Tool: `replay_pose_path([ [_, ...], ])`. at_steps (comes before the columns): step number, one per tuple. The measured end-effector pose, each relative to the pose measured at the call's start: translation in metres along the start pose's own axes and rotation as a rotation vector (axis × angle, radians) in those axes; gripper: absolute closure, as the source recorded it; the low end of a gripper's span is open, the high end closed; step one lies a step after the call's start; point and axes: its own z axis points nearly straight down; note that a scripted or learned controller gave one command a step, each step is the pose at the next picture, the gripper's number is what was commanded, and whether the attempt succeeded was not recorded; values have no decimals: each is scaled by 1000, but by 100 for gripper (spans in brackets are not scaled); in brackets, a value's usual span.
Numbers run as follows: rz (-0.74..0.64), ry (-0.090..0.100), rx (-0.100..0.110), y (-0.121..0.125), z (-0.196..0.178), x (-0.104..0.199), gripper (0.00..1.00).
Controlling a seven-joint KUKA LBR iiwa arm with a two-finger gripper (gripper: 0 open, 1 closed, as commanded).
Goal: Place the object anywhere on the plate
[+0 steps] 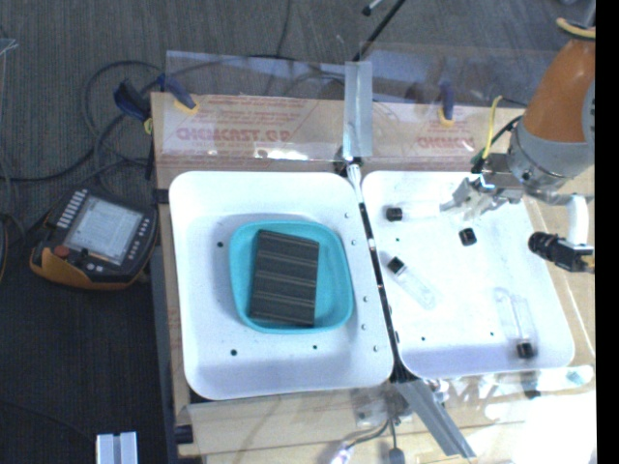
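Just below the fingers (471, 197) lies a small black object (468, 236).

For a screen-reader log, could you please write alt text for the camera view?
A blue plate in the left bin carries a dark ridged block. The gripper hovers over the right bin, among small clear vials with black caps.
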Motion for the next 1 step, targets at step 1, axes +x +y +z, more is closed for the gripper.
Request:
replay_pose_path([
  [1, 0, 0, 0, 0, 0, 0, 0],
])
